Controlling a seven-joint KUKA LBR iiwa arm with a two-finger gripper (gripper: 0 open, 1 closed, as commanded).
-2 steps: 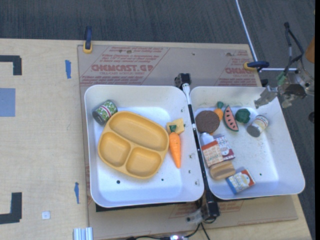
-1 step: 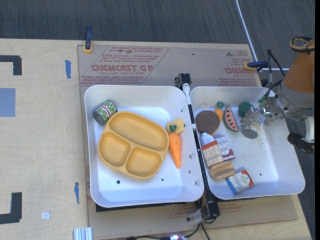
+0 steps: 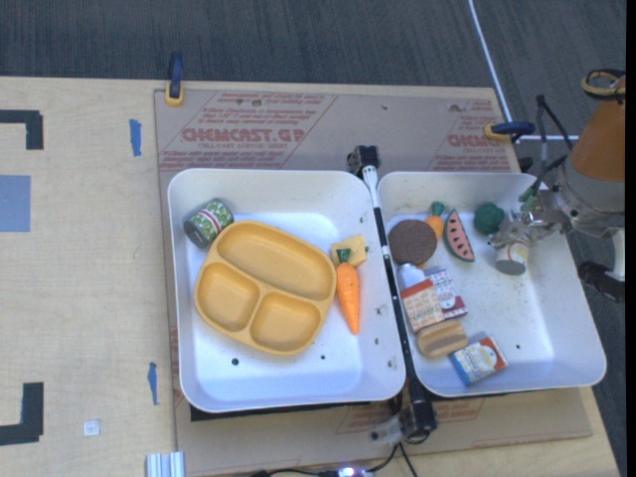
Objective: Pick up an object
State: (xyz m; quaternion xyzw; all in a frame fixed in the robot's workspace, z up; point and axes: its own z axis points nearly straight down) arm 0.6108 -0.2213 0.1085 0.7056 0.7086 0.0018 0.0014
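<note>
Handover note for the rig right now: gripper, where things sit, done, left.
Gripper: low over the far right part of the right bin; finger state unclear, no object seen in it.
Right bin: green toy, watermelon slice, brown disc, bottle, red packet, bread roll, blue-edged carton.
Left bin: yellow divided plate, green can, carrot, cheese wedge.
Done: nothing lifted.
Left: grasp and lift one object.

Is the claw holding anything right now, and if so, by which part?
Cannot be told. The claw sits low over the right bin, near a green item and a small grey piece, but no grasp is visible.
</note>
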